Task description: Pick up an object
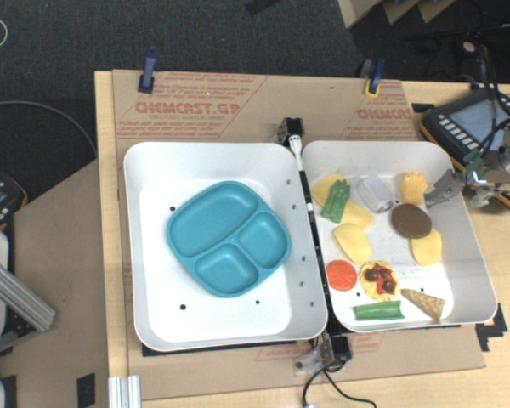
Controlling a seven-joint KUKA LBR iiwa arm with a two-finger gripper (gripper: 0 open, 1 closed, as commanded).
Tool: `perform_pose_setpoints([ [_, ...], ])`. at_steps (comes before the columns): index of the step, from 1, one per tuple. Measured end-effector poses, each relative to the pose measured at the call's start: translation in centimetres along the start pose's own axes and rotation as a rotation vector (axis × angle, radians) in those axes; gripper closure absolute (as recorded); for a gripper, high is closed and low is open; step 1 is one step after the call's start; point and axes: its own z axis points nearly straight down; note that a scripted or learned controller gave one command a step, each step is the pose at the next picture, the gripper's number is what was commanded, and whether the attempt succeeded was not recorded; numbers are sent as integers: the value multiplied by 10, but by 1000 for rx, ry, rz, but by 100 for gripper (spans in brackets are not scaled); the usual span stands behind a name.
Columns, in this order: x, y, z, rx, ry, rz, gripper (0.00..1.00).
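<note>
Pincer hovers at the right bin's edge, state unclear; approach step. Next: descend onto a toy, perhaps the brown disc.

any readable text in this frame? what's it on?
"CHEMCAST G P" in red, on the brown protective sheet behind the left bin.
The same red print repeats behind the right bin, partly cut off: reads "CHEMCAST".
Smaller red lines around both: too blurred to read.
</note>
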Motion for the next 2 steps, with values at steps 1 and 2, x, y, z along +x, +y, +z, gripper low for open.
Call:
perform_pose_setpoints([
  [1, 68, -72, 2, 7, 6, -4, 0],
  [2, 64, -68, -9, -2, 0, -1, 100],
])
